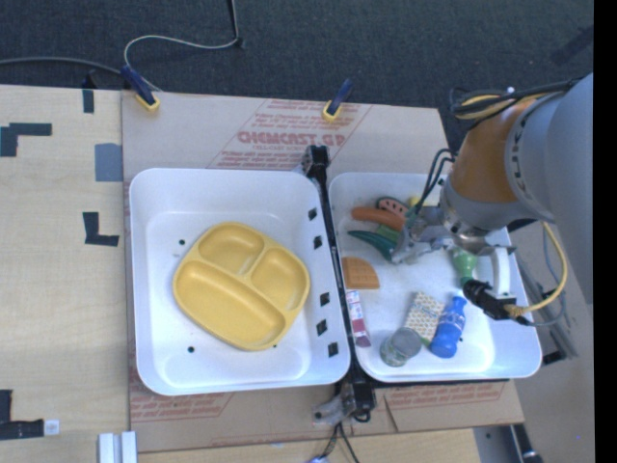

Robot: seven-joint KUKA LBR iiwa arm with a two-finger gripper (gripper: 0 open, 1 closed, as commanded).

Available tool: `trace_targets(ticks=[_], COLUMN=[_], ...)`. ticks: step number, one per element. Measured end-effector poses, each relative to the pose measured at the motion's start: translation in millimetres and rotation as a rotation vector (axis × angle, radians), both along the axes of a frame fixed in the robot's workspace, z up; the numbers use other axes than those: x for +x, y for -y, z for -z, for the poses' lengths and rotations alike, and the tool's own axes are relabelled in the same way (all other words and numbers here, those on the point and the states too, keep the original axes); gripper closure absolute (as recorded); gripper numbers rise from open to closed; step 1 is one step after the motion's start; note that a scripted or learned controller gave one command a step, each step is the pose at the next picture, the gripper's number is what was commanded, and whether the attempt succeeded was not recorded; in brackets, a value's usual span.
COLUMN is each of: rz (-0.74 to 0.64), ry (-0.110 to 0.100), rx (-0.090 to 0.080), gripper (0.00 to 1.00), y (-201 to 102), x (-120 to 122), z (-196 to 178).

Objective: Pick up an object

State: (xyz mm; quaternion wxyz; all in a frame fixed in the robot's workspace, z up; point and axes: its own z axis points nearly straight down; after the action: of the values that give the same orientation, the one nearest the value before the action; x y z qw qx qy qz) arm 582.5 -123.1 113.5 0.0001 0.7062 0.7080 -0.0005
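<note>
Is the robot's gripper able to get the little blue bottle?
Probably yes. The small blue bottle lies uncovered in the right white bin, with the gripper hovering close above that bin.

A robotics lab. Two white bins (154, 287) sit on clamped cardboard (280, 133) atop a bench (48, 258) marked with tape (96, 230). Cables (183, 41) trail across it.

You can't make out the gripper (413, 244) fingertips; they're lost among toys. Just right of it, the arm hides most of a green object (465, 261).

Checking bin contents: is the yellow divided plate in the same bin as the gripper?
No, the yellow plate lies in the left bin; the gripper is over the right bin.
</note>
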Motion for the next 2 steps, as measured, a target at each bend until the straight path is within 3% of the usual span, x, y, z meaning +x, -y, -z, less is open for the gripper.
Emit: trace_targets(ticks=[1, 2], rz=[0.000, -0.001], ry=[0.000, -0.002], rx=[0.000, 0.001], gripper=[0.00, 1.00], y=[0.0, -0.5], x=[0.0, -0.3], z=[0.1, -9.1])
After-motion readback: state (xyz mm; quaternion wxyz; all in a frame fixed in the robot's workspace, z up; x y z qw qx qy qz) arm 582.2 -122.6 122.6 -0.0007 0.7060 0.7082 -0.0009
